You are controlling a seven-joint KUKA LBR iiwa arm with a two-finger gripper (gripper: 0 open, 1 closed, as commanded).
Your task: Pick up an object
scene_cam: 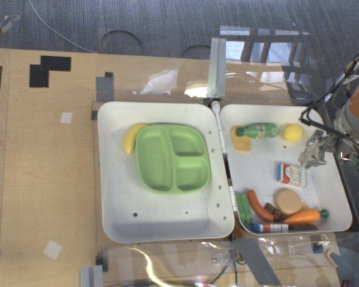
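My gripper (312, 154) hangs over the right bin (329, 187) near its right wall, just above and to the right of a small white carton (292, 174). I see nothing held in it. Also in this bin lie a green bottle (257, 130), a yellow lemon (293, 133) and a yellow block (242, 144) at the back. At the front are a round brown bun (288, 201), a carrot (302, 217), a sausage (260, 205), a green cucumber (244, 208) and a red-and-blue tube (269, 226).
The left bin (125, 214) holds a green divided plate (172, 158) with a banana (130, 137) tucked at its back-left edge. A metal post (216, 70) stands behind the seam between the bins. Dark cables (332, 97) trail from the arm at the right.
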